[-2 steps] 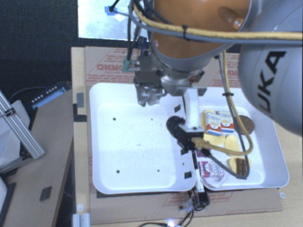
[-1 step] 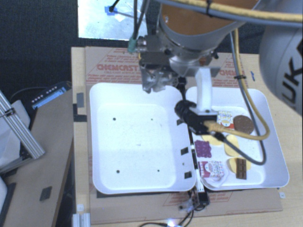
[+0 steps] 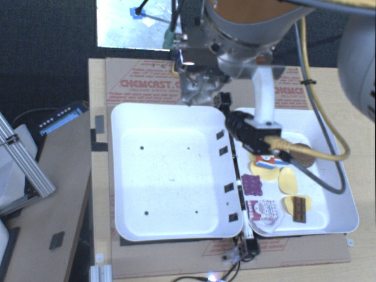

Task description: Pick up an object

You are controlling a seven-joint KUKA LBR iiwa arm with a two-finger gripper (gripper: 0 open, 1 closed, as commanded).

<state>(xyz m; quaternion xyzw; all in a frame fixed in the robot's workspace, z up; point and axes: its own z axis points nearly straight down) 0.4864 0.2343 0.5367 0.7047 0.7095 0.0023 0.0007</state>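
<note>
Several small objects lie in the right bin [image 3: 338, 213]: a purple piece [image 3: 252, 184], two yellow pieces [image 3: 288, 181] [image 3: 289, 203], a brown bar [image 3: 299, 210], a white packet with red print [image 3: 265, 211], a red, white and blue item [image 3: 265, 162] and a brown round thing [image 3: 303, 155]. My gripper [image 3: 198, 91] hangs over the far rim of the left bin [image 3: 170, 175], well away from those objects. Nothing shows in its grasp. The arm's big grey and orange body hides the far part of the right bin.
Both bins rest on a cardboard sheet [image 3: 141, 82] on the bench. A yellow cable [image 3: 320, 128] loops over the right bin. A blue-tipped device [image 3: 61, 115] and a metal rail [image 3: 23, 163] lie to the left, off the bench.
</note>
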